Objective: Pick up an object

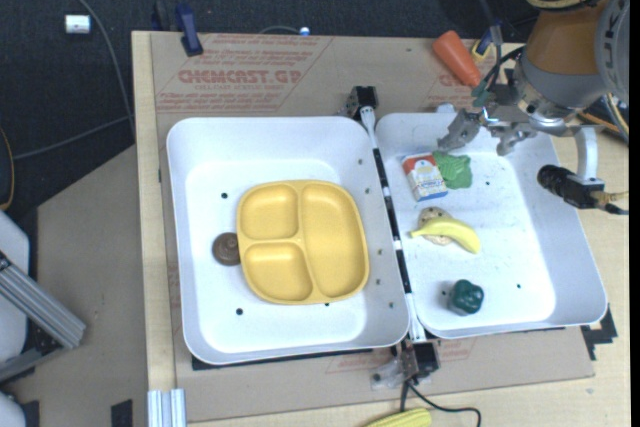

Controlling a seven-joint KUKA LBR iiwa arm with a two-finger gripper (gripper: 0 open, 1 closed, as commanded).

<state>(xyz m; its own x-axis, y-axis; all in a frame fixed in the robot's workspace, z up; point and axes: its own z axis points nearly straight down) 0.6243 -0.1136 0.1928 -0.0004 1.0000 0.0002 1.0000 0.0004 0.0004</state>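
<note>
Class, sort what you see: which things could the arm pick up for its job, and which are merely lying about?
Job:
gripper
banana
small carton
light green item
dark green item

Lying about:
yellow divided plate
brown disc
orange tool
blue clamp

We see the robot's arm (580, 25) as a big round shape in the top right corner. Its upper part is bright orange, smooth and shiny like a ball. Below the orange part sits a wide grey ring. Yellow and dark cables loop around the top of the orange part. Under the grey ring we see a darker metal part with thin wires (some look red and green, but they are too small for us to be sure). The gripper (482, 128) is made of silvery grey metal, with two thin fingers (461, 132) that look like little legs.
</note>
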